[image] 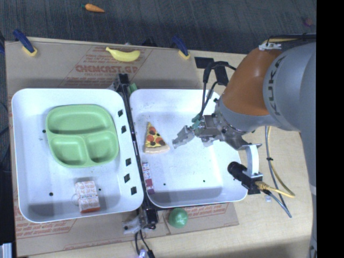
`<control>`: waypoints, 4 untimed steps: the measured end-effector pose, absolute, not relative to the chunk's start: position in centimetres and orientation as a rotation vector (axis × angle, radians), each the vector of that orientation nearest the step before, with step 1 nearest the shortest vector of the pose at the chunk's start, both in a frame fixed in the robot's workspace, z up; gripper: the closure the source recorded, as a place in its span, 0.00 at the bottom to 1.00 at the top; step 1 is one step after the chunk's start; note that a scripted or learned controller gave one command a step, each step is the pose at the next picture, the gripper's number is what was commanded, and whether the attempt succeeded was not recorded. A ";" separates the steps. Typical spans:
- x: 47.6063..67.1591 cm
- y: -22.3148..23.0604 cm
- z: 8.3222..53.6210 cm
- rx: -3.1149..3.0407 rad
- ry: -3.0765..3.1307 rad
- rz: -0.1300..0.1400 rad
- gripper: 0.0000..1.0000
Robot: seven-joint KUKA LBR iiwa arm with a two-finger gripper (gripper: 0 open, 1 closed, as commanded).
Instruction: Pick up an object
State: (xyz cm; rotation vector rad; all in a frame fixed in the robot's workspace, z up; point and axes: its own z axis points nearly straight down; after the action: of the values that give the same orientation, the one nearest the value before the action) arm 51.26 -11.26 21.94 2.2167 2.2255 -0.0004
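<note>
Grey gripper (181, 137) hovers in the right bin (177, 190), just beside the pizza slice (155, 138). Whether its jaws are parted, I cannot tell.

Even overhead light, soft shadows, slightly blurry

The arm (293, 85) comes in from the right side of the frame, its broad grey body filling the upper right and curving down and leftward. An orange band (252, 87) wraps it just above the wrist, right of centre. From there the wrist narrows and slants toward the middle of the frame, ending in the gripper (181, 137), which points left and slightly downward just right of centre. Cables loop over the wrist at its top and trail off below it toward the lower right.
</note>
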 end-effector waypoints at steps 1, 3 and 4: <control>51.3 -11.3 21.9 2.217 2.226 0.000 0.00; 51.3 -11.3 21.9 2.217 2.226 0.000 0.00; 51.3 -11.3 21.9 2.217 2.226 -0.001 0.00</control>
State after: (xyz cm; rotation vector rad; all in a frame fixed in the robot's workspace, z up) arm 51.26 -11.26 21.94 2.2168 2.2256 -0.0005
